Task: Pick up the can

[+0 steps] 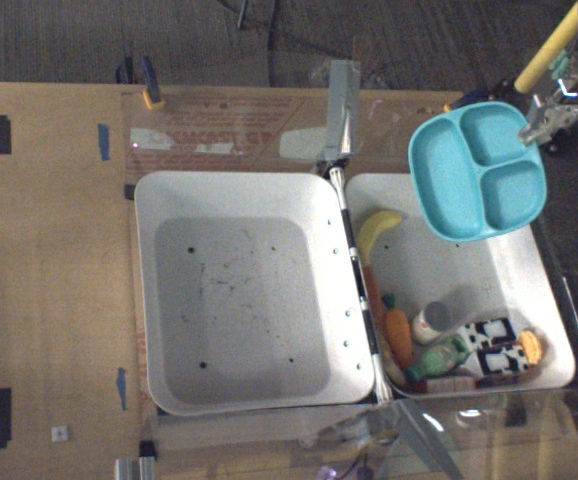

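Hand (544, 128) is gripping one smooth blue three-compartment tray (479, 171) by its rim. Below it, one small cylindrical can (430, 321) is lying in the right bin (554, 303).

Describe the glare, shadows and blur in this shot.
Camera view: soft and slightly blurred throughout; glare streaks on the clear sheet below the bins; the teal tray casts a faint shadow into the right bin; the small items there blur together.

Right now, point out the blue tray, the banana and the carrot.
blue tray (474, 173), camera view, on the large lower-left compartment.
banana (374, 233), camera view, on the middle of its yellow curve.
carrot (399, 336), camera view, on the middle of its orange body.
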You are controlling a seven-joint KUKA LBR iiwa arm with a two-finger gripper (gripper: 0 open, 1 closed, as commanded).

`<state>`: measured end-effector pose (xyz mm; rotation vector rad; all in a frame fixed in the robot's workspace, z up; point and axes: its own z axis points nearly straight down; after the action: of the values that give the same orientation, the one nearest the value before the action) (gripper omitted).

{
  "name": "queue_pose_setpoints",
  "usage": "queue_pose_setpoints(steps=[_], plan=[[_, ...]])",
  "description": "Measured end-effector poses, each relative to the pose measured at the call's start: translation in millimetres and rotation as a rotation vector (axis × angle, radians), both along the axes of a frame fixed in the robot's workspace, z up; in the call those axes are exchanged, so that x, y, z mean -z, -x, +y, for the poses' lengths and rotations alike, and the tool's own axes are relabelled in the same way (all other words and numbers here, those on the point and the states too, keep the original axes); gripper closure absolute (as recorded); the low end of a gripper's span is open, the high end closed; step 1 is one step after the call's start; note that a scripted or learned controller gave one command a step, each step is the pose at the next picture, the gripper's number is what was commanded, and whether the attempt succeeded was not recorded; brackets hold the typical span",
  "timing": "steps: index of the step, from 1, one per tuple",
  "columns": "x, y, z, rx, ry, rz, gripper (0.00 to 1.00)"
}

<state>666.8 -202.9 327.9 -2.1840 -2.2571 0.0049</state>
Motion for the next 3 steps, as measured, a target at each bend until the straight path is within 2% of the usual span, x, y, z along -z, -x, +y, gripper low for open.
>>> queue_pose_setpoints(steps=[1,2,3], plan=[[-4,-1,0,0.000,0.001,-0.006,0.00],[128,-1,-9,-0.066,0.000,-0.005,0.00],[228,14,-15,-0.091,-0.010,0.002,0.00]])
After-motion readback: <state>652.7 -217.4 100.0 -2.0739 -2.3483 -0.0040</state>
